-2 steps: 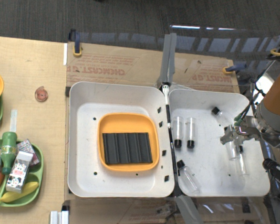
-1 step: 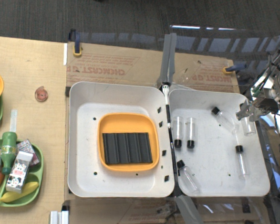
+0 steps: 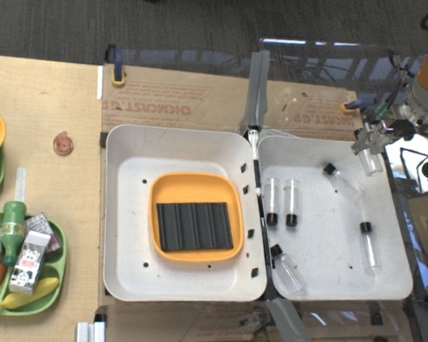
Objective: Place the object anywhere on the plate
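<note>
tube (image 3: 287,274) nearest camera, lying at 7 o'clock corner of right bin (image 3: 388,292). four more tubes loose there: pair (image 3: 280,200) at 9 o'clock, one (image 3: 368,245) at 4 o'clock, one (image 3: 339,177) near 12. plate (image 3: 167,191) in left bin (image 3: 116,269) carries dark ridged block (image 3: 194,226), no tube. task not begun. gripper (image 3: 370,150) hovers at 1 o'clock rim; grip unreadable.

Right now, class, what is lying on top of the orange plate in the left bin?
A dark ribbed rectangular block lies flat on the orange plate, covering most of its middle. The plate's surface beneath the block is hidden; just its orange rim shows around it.
</note>
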Controlling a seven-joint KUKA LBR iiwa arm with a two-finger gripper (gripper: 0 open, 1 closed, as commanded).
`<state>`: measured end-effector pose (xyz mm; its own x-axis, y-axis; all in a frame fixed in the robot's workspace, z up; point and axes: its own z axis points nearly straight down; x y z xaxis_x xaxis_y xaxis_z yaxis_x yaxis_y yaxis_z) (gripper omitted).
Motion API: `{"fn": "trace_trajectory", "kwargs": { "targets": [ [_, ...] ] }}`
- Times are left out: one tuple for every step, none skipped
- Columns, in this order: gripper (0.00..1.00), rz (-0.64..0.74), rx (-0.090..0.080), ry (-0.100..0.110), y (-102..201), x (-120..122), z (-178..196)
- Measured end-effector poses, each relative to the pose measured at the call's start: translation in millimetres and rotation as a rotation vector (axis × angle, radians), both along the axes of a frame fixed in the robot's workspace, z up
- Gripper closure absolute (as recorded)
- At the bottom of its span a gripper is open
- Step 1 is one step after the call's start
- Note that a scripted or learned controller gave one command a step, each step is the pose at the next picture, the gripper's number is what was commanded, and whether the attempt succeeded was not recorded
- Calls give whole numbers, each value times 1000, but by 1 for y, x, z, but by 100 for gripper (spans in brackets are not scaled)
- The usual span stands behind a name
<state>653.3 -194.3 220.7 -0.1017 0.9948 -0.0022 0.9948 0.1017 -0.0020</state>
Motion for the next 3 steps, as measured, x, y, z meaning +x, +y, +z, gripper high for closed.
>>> {"fn": "trace_trajectory", "kwargs": {
  "targets": [
    [100, 168, -1, -3, -28, 6, 37],
    [100, 361, 0, -3, -27, 7, 112],
    [100, 561, 0, -3, -27, 7, 189]
  ]
}}
